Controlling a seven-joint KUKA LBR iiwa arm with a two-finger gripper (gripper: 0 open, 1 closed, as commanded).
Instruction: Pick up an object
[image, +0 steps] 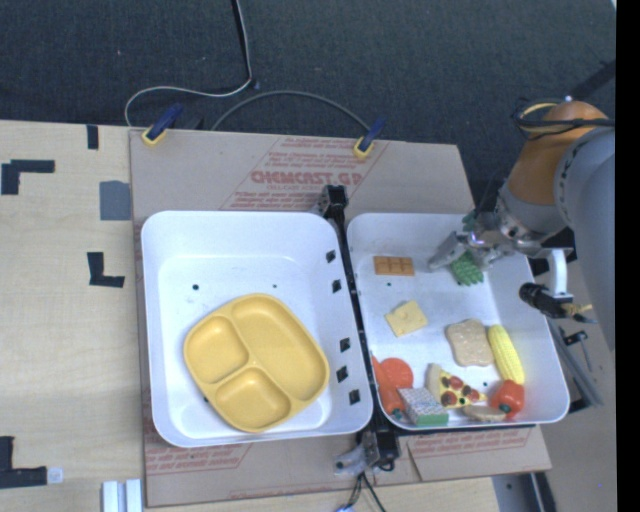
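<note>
Gripper (462, 252) sits low at the upper right of the right bin (420, 228), fingers pointing left, a green toy (466, 268) touching its underside; cannot tell whether it grasps it; the waffle (393, 266) lies just left.

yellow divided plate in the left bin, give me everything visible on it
The yellow divided plate looks like moulded plastic, a rounded rectangle with three compartments: one long section along its upper right side and two smaller ones on the lower left. It lies flat, right side up, turned at a diagonal in the lower half of the left bin. Nothing sits in it; it touches only the bin floor. The gripper is over the other bin.
</note>
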